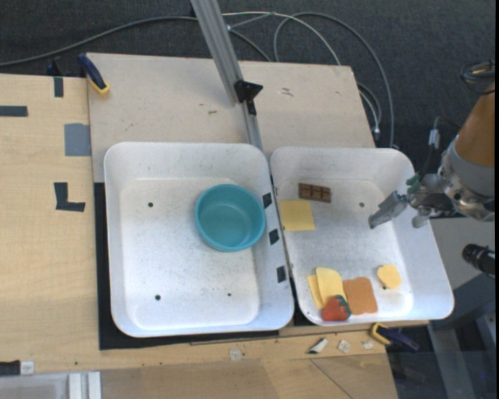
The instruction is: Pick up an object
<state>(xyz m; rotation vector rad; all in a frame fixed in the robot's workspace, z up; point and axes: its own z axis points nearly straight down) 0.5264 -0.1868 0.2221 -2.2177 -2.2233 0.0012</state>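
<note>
A: White plastic, shallow walls — that describes the right bin (416, 169), where every candidate lies. A brown chocolate piece (314, 193) and a pale yellow square (298, 215) sit near its left wall; a yellow wedge (328, 283), an orange-brown slab (359, 295), a red strawberry-like piece (336, 309) and a small orange piece (388, 276) crowd the near edge. A blue bowl (229, 216) stands alone in the left bin (133, 165).

B: Pincer status?

A: The pincer (399, 209) hangs over the right bin's far-right area, above bare floor, well apart from every item. Whether it is wide or narrow I cannot tell.

B: Failure modes?

A: Three, in my judgement. A descent here would close on nothing. The flat square and slab offer little edge, so a grip may slide off. In the near cluster the items touch, so a neighbour may be nudged or dragged.

B: Readable markings?

A: None — no brand, label or legible text on the bins, items or counter (33, 181).
</note>
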